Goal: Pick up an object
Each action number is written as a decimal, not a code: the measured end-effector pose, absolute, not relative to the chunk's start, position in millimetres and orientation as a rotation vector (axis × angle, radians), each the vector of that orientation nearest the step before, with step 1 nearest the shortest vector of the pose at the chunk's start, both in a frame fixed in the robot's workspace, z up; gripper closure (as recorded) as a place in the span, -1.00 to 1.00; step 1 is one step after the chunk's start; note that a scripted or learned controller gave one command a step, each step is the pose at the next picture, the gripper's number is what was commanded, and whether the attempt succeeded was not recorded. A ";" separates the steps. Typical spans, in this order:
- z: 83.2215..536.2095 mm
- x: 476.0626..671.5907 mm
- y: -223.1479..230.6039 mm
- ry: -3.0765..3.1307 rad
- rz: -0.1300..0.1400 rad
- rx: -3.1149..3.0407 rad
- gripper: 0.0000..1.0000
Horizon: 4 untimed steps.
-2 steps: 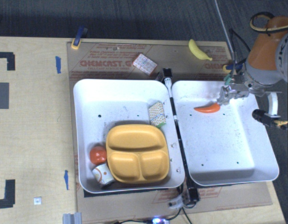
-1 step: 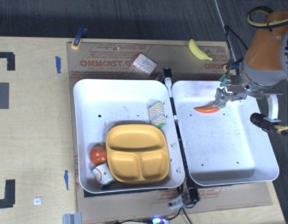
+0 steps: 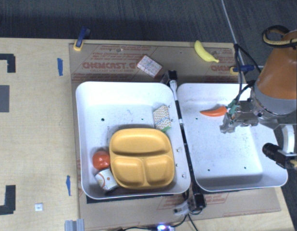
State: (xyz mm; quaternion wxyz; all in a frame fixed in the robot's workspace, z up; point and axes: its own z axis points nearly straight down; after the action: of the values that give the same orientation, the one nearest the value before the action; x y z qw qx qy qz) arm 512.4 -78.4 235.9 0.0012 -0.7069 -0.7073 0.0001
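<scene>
An orange carrot-shaped toy (image 3: pixel 213 111) lies in the right bin (image 3: pixel 211 177), near its far wall. My gripper (image 3: pixel 229 121) is low in that bin, just right of the carrot, whose right tip reaches the gripper's body. The left bin (image 3: pixel 91 105) holds a yellow divided tray (image 3: pixel 141 158). A red ball (image 3: pixel 101 159) and a small white and orange can (image 3: pixel 106 179) lie at the tray's left. A patterned packet (image 3: pixel 162 117) sits by the left bin's right wall.
Behind the bins, on the cardboard, lie a yellow banana (image 3: pixel 205 52) and a small patterned packet (image 3: pixel 148 65). A black divider (image 3: pixel 179 124) runs between the bins. The arm's grey and orange body (image 3: pixel 280 81) stands over the right bin's right side.
</scene>
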 end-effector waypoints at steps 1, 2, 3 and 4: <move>235.8 512.3 -78.9 -2.220 0.000 -2.220 -1.00; 87.1 527.8 -107.5 -2.223 -0.003 -2.225 -1.00; 86.0 480.3 -94.8 -2.223 -0.004 -2.223 -1.00; 85.9 480.4 -93.5 -2.222 -0.003 -2.226 -1.00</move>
State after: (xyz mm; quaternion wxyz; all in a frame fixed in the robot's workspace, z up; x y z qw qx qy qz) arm 480.4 -93.5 85.9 -0.0019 -0.7077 -0.7066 -0.0011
